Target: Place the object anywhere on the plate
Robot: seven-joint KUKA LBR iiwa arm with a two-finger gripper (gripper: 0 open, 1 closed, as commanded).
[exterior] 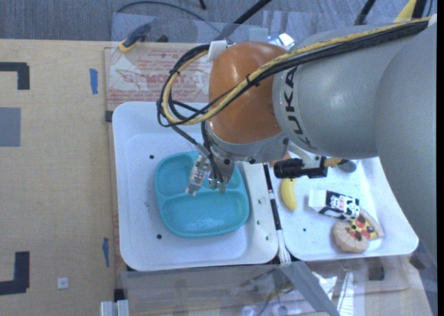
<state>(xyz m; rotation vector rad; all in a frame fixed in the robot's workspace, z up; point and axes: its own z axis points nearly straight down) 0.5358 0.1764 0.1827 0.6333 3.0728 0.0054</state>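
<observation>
Plate (201, 204), a blue divided dish with three compartments, sits in the left white bin (132, 190), which rests on the tan table (55, 169). Blue tape marks and black corner markings show on the table to the left of that bin. Over the plate's upper right compartment hangs the end effector (207, 181), its two metallic fingers (196, 178) pointing down, a narrow gap between them and nothing visible in that gap. Whether the tips touch the plate cannot be told. Above it the orange band (239, 93) of the grey arm (347, 93) covers the back of the bin, with yellow and black cables looping around it. To the right, across the seam between the bins, the right white bin (388, 190) holds the loose things: a banana (288, 195) lying just beside the seam, then a small white-and-black carton (334, 202), and nearest the front right a round toy pizza (356, 232), all well apart from the plate.
</observation>
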